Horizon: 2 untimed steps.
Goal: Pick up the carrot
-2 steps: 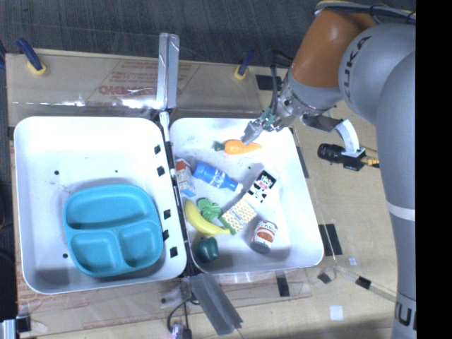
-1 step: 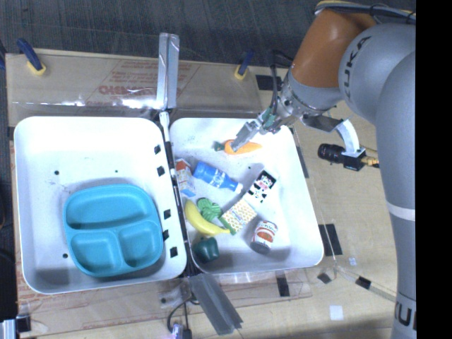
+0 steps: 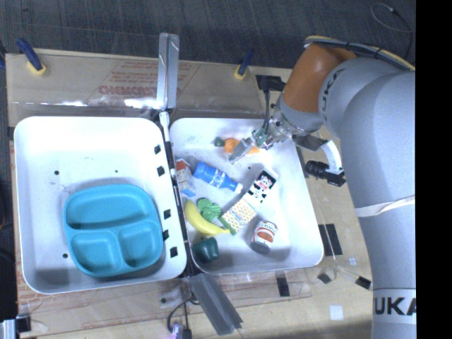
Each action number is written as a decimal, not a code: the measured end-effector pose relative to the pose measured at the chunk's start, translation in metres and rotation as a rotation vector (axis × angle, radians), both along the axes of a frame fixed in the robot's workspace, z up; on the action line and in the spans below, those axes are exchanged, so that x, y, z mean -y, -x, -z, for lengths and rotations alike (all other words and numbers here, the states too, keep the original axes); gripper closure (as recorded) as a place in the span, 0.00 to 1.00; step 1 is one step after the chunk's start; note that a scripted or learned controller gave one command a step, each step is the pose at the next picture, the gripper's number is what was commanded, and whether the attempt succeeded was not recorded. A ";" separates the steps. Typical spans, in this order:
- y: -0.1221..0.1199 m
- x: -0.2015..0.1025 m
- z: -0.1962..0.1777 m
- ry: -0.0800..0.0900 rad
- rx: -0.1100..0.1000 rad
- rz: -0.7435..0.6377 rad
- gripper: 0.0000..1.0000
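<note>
Two white bins sit side by side on the counter (image 3: 56, 80). The left bin (image 3: 35, 161) holds one blue divided tray (image 3: 113, 229). The right bin (image 3: 300, 217) holds one carrot (image 3: 230, 145), one blue bottle (image 3: 215, 177), one banana (image 3: 201, 221), one green leafy toy (image 3: 210, 209), one dark green cup (image 3: 207, 248), one small can (image 3: 263, 235), one black-and-white box (image 3: 262, 186) and one patterned packet (image 3: 241, 215).

The hand (image 3: 253, 144) hangs at that bin's far side; whether it is spread or pressed together cannot be told. The carrot lies just left of the hand, close beside its tip.
</note>
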State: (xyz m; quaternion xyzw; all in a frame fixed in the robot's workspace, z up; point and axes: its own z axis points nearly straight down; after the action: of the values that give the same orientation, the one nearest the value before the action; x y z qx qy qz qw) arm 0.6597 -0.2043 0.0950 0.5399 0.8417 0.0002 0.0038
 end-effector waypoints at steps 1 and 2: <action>0.003 -0.001 -0.003 -0.003 -0.013 -0.004 1.00; 0.002 -0.059 -0.125 -0.004 -0.010 0.126 1.00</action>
State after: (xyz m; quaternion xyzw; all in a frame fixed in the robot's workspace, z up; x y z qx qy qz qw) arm 0.6576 -0.1454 0.2197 0.5916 0.8062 -0.0011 -0.0016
